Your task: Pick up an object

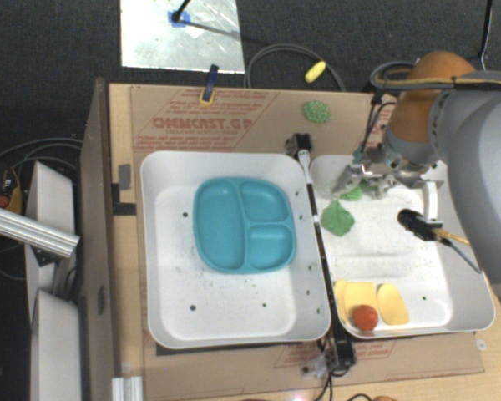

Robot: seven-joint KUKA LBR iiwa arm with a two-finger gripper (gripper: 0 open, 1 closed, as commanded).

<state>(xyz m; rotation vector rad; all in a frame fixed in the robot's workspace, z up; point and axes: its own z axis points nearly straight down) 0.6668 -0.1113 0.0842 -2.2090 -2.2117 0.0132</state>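
Observation:
My gripper (pixel 363 182) is low in the back left corner of the right bin (pixel 463 295), with its fingers spread apart. A small green thing (pixel 351 193) lies on the bin floor just under them, partly hidden. A larger green leafy piece (pixel 337 219) rests a little nearer, beside the bin's left wall. At the front of this bin lie two yellow pieces (pixel 356 292) (pixel 392 304) and a small red ball (pixel 365 317).
The left bin (pixel 167 307) holds a teal divided plate (pixel 244 225). On the cardboard behind the bins sit a green knobbly ball (pixel 316 111) and a blue and yellow clip (pixel 209 90). The big grey arm (pixel 484 132) overhangs the right bin's right side.

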